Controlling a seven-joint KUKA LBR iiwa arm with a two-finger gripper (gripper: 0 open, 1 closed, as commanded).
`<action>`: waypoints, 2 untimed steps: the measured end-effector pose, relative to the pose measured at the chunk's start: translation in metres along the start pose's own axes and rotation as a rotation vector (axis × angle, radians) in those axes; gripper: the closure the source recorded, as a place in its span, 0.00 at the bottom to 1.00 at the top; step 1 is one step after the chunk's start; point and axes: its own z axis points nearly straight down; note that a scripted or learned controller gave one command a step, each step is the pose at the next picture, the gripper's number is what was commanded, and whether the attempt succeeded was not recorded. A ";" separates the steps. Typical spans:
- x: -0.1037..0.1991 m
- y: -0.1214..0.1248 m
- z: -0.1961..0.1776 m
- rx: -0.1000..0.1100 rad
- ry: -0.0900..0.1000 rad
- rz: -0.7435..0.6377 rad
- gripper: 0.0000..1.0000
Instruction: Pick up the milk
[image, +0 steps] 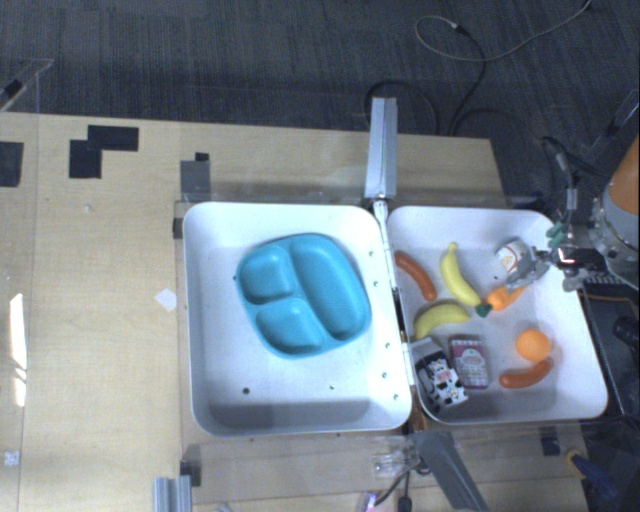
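Item: milk, cow-print carton lying in right bin's near-left corner, beside pink carton. Tool: far side, opening indiscernible. Advice: approach from above, straddle carton's narrow sides, avoiding bin wall.

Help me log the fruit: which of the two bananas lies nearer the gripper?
The upper banana, lying lengthwise beside the carrot, is nearer the gripper. The other banana lies lower, by the cartons.

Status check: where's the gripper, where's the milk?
Gripper over right bin's far-right side, holding nothing visible. Milk at bin's near-left corner, untouched, carton beside it. Bananas and carrot lie between.
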 end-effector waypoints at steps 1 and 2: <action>0.052 0.028 0.049 -0.001 0.001 -0.202 0.00; 0.148 0.084 0.070 -0.002 0.001 -0.254 0.00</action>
